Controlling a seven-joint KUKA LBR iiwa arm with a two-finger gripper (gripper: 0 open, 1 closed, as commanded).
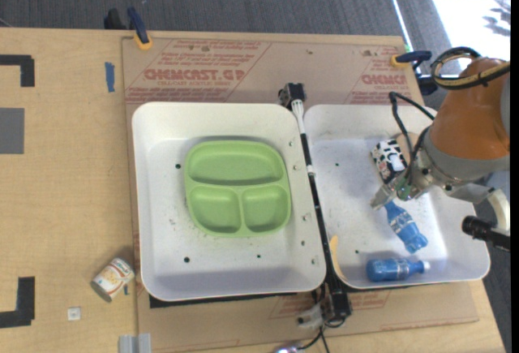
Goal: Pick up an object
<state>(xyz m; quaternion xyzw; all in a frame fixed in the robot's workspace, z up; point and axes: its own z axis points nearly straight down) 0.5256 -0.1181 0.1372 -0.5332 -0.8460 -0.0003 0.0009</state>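
Gripper [395, 195] low in the right bin [349, 140]; can't tell its opening or whether it holds anything. Blue bottle [405, 228] lies just below it, tilted, near end touching or nearly so. Second bottle [395, 268] farther below, black-and-white toy [389, 155] just above. Suggest centring over the tilted bottle's body, jaws across its width, before closing.

Both bins [154, 140] are white. The sectioned plate [238, 185] is pale green. Two bottles [395, 268] [406, 230] are blue. A small object [389, 156] carries black-and-white cow patches. The arm [474, 120] is orange above grey. The surface [57, 181] is tan wood, with red print on the board [195, 67] beneath the bins.
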